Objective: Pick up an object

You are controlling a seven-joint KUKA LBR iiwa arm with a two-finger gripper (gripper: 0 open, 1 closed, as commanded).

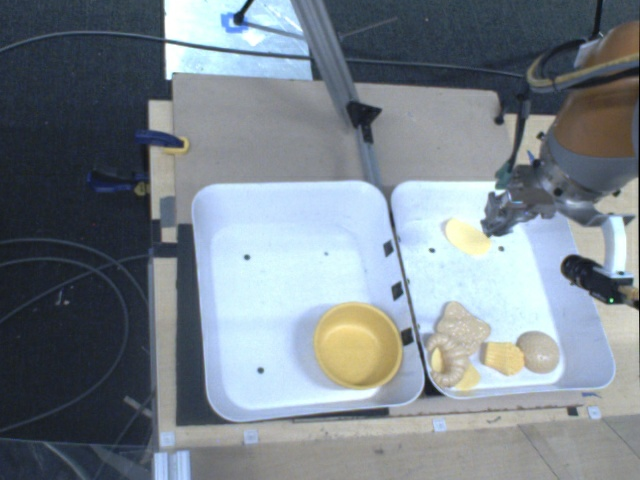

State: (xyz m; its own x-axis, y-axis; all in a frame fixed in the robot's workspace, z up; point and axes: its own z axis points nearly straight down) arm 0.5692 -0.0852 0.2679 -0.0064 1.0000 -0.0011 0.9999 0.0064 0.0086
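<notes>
My gripper (497, 218) hangs low over the back of the right bin (580, 298), its tip just right of a flat pale yellow piece (466, 236) lying on the bin floor. At the front of this bin a beige lumpy toy (458, 334) lies with a small yellow wedge (503, 358), a tan round piece (539, 351) and a yellow slice (466, 377) close around it. A yellow bowl (357, 344) sits upright in the front right corner of the left bin (260, 268).
A grey pole (330, 48) slants across the bench behind the bins. A blue clamp (150, 140) grips the bench's left edge. Black cables lie on the dark floor to the left. A black fitting (590, 273) juts from the arm over the right bin's edge.
</notes>
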